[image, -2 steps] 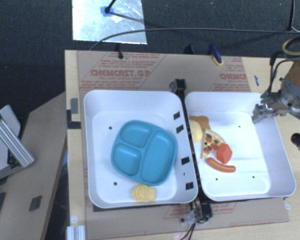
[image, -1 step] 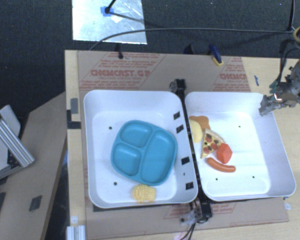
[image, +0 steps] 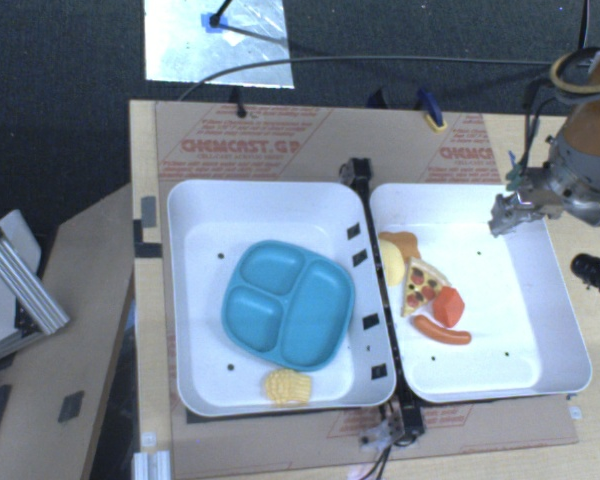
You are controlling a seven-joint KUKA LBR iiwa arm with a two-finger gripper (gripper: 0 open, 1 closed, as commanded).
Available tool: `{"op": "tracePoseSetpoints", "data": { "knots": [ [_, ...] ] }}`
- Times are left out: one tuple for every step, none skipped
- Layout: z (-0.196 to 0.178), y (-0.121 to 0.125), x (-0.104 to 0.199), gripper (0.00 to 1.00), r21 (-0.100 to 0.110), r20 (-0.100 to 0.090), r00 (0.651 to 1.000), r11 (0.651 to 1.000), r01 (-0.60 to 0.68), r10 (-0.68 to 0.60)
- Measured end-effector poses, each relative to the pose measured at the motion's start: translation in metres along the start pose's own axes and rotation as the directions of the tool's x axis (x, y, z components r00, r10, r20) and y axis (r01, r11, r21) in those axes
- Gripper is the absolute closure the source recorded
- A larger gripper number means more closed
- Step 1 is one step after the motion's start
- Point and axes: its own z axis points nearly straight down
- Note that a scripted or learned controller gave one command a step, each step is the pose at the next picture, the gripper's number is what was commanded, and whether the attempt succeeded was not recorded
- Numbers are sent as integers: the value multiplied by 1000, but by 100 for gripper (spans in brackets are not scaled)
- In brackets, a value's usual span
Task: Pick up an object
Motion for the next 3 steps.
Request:
{"op": "tracePoseSetpoints", "data": {
  "knots": [
    [-3,2,60,100,1,0,1000,1000,1,-1],
    [12,-7,112,100,2,0,1000,1000,0,0],
    [24,-14,163,100,2,0,1000,1000,0,0]
  ]
}}
